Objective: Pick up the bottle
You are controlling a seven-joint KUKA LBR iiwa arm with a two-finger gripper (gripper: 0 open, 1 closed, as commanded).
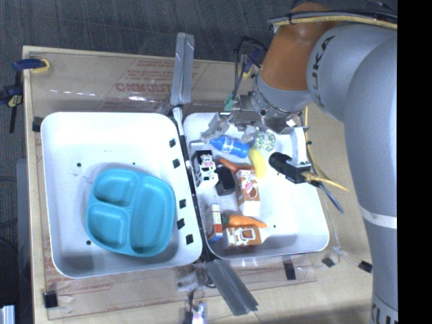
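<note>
The bottle is blue with a white label and lies on its side near the far end of the right bin. My gripper hangs at that far end, directly above and slightly behind the bottle, under the orange band of the arm. From this angle the wrist hides the space below the gripper, and the bottle looks to be resting among the other items.
Around the bottle lie a yellow piece, an orange carrot, a clear round item, a black-and-white object and small cartons. The left bin holds a blue divided plate.
</note>
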